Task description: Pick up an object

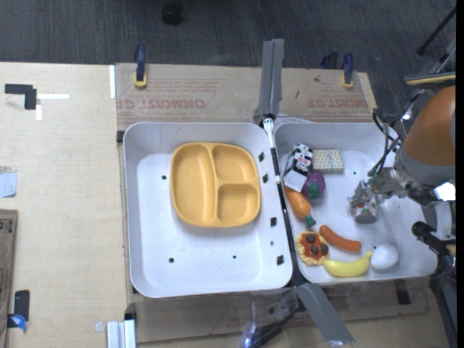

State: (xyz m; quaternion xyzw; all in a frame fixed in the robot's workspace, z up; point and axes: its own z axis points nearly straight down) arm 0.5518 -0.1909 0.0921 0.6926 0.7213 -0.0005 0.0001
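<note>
My gripper (362, 207) hangs over the right side of the right bin (406, 267), its fingers close above the bin floor with nothing seen between them. Left of it lie a purple grape bunch (314, 185), a black-and-white toy (301, 155), a beige cracker (327, 160) and a carrot (298, 205). Toward the front lie a red sausage (340, 239), a pizza slice (313, 247), a yellow banana (348, 267) and a white egg (384, 257).
A yellow divided plate (215, 183) rests in the left bin (145, 216). A grey divider bar (272, 85) runs between the bins. The arm's orange band (435, 125) rises at the right edge. Cardboard (196, 96) lies behind the bins.
</note>
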